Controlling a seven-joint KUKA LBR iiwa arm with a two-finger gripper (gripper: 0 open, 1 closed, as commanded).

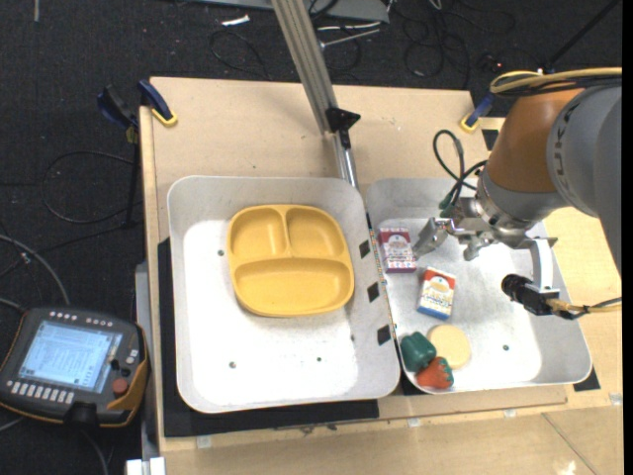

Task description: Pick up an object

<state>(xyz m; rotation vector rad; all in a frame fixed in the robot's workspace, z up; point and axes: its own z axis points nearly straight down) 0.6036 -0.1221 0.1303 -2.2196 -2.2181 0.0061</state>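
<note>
Gripper (451, 237) sits over right bin (564, 349), fingers spread apart w/ nothing btwn them. Red carton (397, 248) just at its 9 o'clock; orange box (436, 294) at 6. Toy veg (427, 359) & cookie (451, 342) near bin's front. Yellow tray (291, 259) in left bin (198, 305).

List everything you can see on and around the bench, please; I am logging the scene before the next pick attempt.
White bins: two, side by side on the bench.
Divided tray: one, yellow, in the left bin.
Small red box: one, red and white, right bin near the divider.
Small carton: one, orange, white and blue, middle of the right bin.
Toy foods: a cluster of green, red and pale yellow pieces, front left corner of the right bin.
Teach pendant: one, dark with a lit screen, left of the bench.
Clamps: blue and yellow, at the bench's back corners.
Arm: grey with an orange band, over the right bin.
Jaws: above the right bin, beside the red box.
</note>
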